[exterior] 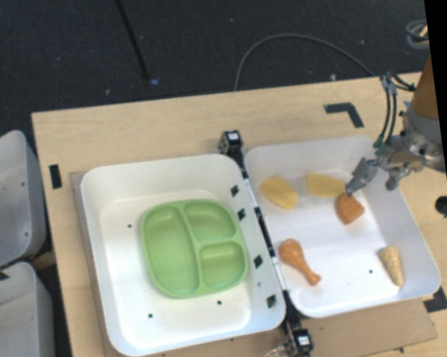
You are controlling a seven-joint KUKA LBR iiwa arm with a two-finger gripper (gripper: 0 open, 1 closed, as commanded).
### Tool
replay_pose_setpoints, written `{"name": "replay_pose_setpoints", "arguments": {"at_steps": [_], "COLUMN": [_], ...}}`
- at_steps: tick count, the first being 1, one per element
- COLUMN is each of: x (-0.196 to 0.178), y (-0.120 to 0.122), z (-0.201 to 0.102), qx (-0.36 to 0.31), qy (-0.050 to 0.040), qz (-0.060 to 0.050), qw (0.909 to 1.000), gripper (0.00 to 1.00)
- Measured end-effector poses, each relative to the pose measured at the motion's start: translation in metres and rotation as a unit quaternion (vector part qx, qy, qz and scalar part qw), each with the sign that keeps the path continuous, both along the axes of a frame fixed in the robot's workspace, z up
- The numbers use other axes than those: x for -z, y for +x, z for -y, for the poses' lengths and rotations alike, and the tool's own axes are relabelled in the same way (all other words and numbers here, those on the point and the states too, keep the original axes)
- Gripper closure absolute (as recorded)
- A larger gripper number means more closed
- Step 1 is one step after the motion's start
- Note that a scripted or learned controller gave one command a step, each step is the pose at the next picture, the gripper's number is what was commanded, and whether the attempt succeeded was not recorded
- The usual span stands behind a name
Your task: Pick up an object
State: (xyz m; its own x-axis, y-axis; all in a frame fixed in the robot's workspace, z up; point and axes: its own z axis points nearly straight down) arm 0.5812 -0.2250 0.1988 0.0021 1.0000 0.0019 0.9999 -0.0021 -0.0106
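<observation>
The right bin [338, 301] holds several toy foods: a yellow lump [279, 192], a second yellow piece [325, 185], an orange-brown chunk [349, 208], an orange drumstick [298, 260] and a pale cone [392, 264]. My gripper [376, 178] hangs over the bin's upper right part, its two fingers spread apart and open. Its left finger [360, 176] sits just above the orange-brown chunk and beside the second yellow piece. Nothing lies between the fingers.
The left bin [128, 325] carries a green divided plate [193, 246]. A divider with black clips [257, 234] runs between the bins. The arm's wrist [424, 118] enters from the right, with cables above it.
</observation>
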Motion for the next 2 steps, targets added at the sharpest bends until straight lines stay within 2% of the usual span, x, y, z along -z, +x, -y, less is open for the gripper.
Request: {"name": "replay_pose_setpoints", "arguments": {"at_steps": [1,2], "x": [-0.007,0.055], "y": [0.003,0.004], "z": [0.000,-0.005], "qx": [-0.002,-0.002], "qy": [-0.0016,-0.0008], "qz": [0.006,0.003], "qw": [1.0000,1.0000], "gripper": [0.00,0.00]}}
